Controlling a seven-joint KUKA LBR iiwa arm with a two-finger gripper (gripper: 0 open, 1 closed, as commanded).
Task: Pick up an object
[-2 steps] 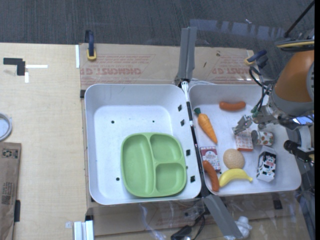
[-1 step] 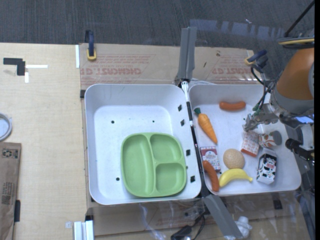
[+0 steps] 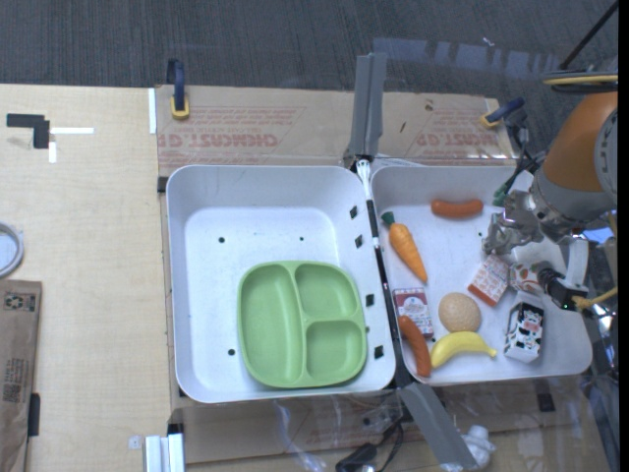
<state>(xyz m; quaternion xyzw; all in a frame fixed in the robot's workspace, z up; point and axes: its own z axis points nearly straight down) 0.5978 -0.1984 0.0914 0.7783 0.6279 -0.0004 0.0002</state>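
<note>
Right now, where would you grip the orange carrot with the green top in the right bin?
Grip the orange carrot across its thick upper half, coming straight down. It lies flat, slanting along the right bin, tapering at the tip, with bare floor either side.

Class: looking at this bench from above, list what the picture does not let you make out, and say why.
- End effector: finger state unclear, blurred metal against the right bin.
- Red carton: print too small.
- Red sausage: lower end behind the banana.
- Tape roll: cut by the left edge.
</note>
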